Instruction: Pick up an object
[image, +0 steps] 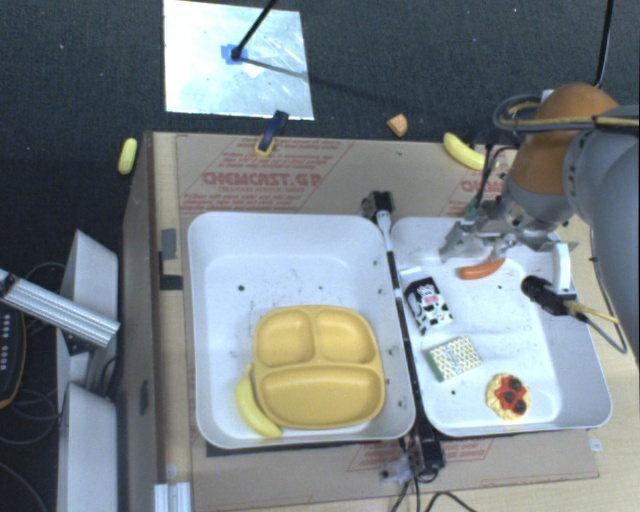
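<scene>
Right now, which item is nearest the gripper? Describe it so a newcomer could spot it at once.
Look in the right bin, the one the arm reaches over. At its far end, just below the gripper, lies a small orange-red sausage, flat on the bin floor. It is the only long, thin, plain-coloured piece there: the cow-patterned block, green checkered block and round pizza toy all lie nearer the camera.

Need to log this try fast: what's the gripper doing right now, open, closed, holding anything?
Gripper: low over the right bin, just above the hot dog; open or closed cannot be told, and nothing is seen held.
</scene>
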